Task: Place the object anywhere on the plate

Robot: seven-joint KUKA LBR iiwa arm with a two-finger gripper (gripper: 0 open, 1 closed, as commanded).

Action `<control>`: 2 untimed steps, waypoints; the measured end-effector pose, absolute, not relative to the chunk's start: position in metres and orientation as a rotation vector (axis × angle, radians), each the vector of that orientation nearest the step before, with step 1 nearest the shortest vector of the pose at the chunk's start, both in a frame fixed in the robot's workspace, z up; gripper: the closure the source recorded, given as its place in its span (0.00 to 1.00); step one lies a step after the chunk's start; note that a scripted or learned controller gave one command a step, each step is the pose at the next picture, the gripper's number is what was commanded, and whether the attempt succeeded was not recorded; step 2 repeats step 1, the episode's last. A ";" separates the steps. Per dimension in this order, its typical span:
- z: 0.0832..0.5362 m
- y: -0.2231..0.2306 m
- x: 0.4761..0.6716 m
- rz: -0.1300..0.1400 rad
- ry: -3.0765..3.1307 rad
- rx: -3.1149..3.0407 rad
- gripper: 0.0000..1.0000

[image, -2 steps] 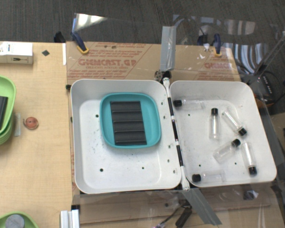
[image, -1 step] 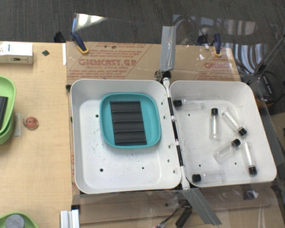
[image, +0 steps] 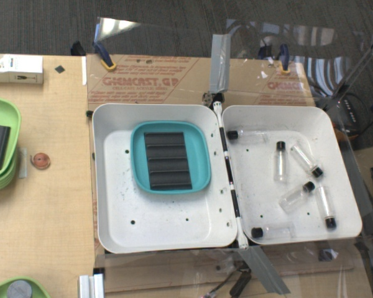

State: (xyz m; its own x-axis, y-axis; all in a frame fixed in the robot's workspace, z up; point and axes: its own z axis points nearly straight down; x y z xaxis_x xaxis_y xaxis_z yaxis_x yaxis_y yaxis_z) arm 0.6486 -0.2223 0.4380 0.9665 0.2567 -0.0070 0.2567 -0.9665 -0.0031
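Firstly, our findings, item by item:
Writing: we read red print, roughly "CHEMCAST", on the brown cardboard sheet [image: 174, 76] along the upper edge of the bins; the rest is illegible.
Left bin [image: 112, 222]: shallow white plastic with rounded corners; it holds a teal plate [image: 140, 166], a rounded square, bearing a dark ribbed insert [image: 168, 161].
Right bin [image: 342, 166]: the same white plastic; it holds clear vials with black caps [image: 301, 158], scattered at centre and lower right, apart from the plate.
Claw: we cannot tell its state.
Left edge of frame: green trays [image: 3, 141] on a wooden bench [image: 50, 228].
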 end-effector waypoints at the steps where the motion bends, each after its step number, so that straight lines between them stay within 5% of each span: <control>1: 0.438 -0.222 0.649 0.012 -0.406 -3.113 0.00; 2: 0.438 -0.222 0.649 0.012 -0.406 -3.113 0.00</control>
